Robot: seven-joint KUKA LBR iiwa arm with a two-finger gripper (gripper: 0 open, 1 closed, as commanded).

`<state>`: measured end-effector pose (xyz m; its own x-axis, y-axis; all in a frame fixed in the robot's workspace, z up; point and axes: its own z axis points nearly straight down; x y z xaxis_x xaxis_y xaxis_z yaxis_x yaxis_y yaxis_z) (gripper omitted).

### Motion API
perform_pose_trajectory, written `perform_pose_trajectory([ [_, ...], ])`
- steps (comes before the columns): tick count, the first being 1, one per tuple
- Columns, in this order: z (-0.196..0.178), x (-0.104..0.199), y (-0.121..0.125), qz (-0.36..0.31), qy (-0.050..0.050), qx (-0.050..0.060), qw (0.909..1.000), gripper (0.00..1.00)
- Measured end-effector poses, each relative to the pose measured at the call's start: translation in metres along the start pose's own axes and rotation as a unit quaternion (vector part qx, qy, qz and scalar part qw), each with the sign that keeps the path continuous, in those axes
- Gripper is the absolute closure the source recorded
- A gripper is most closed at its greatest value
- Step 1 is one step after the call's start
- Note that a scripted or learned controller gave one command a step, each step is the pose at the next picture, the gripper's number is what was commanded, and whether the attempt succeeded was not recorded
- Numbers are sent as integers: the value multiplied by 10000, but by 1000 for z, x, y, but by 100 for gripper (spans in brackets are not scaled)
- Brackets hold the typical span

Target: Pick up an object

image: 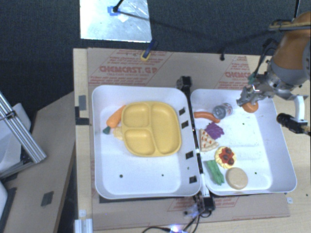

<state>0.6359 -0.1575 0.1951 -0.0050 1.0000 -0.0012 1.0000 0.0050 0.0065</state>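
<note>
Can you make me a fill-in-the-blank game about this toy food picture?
1. The carrot lies beside the ___ tray.
2. The pizza slice sits in the ___ bin.
3. The claw is above a small ___ object.

Missing words: yellow; right; orange
</note>
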Motion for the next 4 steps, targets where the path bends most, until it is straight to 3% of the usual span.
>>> perform_pose_trajectory([
  [1, -32, 0, 2, -1, 2, 6, 10000, 100],
  [3, -22, 108, -30, -14, 12, 39, 10000, 100],
  [4, -35, 155, -50, -15, 14, 34, 10000, 100],
])
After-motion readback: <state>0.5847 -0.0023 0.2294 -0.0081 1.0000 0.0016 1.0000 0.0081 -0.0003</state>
